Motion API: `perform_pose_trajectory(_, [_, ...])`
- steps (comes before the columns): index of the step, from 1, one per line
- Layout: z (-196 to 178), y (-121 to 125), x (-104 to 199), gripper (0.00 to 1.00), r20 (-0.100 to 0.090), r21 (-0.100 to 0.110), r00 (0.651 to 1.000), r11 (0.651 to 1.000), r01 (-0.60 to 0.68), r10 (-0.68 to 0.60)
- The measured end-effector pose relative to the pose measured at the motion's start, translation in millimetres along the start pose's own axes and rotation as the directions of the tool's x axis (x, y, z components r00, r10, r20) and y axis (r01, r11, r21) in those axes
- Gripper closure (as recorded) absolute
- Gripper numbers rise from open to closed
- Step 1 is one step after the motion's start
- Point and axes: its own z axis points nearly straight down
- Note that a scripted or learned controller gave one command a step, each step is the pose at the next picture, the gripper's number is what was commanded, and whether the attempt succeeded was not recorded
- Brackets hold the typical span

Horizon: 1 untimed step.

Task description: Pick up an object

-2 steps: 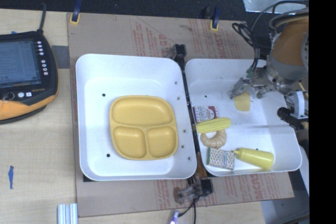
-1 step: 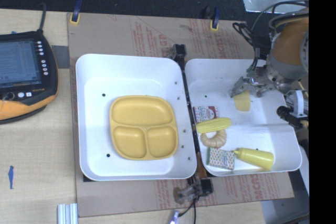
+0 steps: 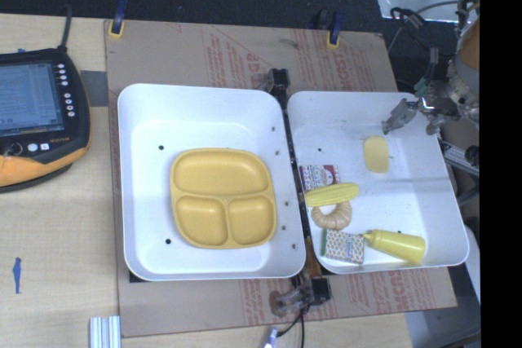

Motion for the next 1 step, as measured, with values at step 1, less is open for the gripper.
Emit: perform_pose_trajectory(1, [84.8,6.8,20.9,0.00,0.000,0.005,1.000,1.000,0.004,-0.004])
